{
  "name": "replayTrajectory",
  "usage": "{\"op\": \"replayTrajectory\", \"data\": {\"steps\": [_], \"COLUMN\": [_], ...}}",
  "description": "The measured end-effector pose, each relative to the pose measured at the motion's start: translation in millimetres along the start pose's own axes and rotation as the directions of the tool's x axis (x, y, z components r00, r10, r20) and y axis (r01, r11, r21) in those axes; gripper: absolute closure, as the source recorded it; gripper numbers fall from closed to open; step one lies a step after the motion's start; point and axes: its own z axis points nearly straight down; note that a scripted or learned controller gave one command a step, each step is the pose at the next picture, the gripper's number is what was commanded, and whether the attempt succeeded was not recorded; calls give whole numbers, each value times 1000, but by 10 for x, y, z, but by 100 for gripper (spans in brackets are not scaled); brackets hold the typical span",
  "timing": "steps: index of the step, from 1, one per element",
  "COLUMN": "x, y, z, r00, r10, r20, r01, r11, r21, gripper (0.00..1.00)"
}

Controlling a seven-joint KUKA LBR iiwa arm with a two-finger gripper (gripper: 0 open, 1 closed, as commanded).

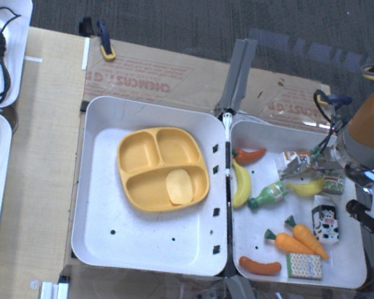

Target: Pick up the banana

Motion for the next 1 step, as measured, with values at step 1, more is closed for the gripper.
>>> {"op": "replayTrajectory", "data": {"steps": [1], "x": [-29], "y": [35], "z": [40], "r00": [998], "r10": [-61], "r20": [-12], "r01": [62], "r11": [998], "r21": [15], "gripper": [0]}}
